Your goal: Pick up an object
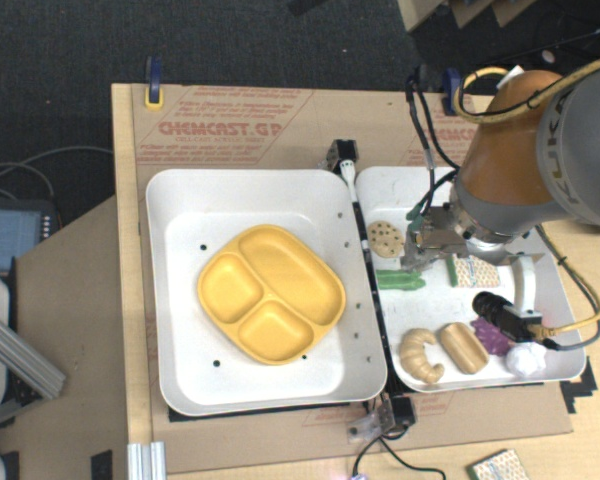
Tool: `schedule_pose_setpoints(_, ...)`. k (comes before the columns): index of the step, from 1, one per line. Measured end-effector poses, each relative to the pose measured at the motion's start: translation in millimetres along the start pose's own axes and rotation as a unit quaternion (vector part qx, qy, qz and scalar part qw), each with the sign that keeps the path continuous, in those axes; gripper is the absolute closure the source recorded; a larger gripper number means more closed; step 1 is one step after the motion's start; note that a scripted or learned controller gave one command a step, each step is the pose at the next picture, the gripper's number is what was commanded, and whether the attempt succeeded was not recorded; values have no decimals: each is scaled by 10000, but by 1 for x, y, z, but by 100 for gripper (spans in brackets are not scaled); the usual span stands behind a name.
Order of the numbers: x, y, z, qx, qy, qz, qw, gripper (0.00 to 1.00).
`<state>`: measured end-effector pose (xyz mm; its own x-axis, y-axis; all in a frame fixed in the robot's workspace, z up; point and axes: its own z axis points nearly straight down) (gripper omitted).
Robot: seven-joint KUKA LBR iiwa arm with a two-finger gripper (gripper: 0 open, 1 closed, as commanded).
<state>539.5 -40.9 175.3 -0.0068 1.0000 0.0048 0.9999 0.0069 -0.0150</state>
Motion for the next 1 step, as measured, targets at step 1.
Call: schedule_pose_setpoints(1,-69,4,-89,-116,-46,62,9999,100)
